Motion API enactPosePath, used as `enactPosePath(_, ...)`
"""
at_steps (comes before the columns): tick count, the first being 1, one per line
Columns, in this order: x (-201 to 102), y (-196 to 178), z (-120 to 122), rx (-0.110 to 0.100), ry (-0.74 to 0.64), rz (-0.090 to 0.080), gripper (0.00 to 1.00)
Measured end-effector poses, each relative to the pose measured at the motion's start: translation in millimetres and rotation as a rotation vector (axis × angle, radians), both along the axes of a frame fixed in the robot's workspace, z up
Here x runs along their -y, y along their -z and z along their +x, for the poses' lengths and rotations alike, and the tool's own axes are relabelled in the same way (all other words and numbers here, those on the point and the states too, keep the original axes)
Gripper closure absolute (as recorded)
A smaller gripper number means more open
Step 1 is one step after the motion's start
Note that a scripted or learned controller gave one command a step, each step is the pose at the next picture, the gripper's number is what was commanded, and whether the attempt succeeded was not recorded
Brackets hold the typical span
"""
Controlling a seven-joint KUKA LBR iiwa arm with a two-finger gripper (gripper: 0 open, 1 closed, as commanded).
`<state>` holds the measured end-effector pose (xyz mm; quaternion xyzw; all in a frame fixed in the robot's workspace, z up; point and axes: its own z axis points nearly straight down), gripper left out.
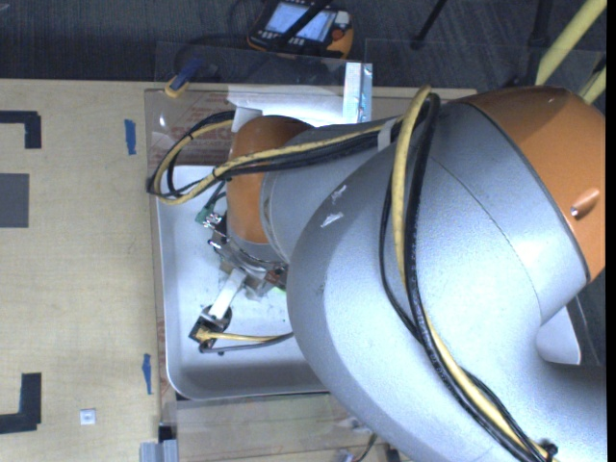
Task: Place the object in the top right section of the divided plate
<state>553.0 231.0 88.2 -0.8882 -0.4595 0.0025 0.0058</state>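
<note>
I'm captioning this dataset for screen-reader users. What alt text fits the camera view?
A grey KUKA arm with orange bands reaches in from the right, covering most of a shallow white bin, its end effector down inside it. The bin sits on a pale wooden bench marked with blue tape.

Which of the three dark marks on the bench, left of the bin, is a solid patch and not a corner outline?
The middle mark, at the view's left edge: a filled dark grey square. The upper mark and lower mark are black corner outlines.
</note>
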Motion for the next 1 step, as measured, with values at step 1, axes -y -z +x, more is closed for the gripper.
enactPosePath(1,6.1,-55.7,6.5,0.012,-0.45,-0.006,1.0)
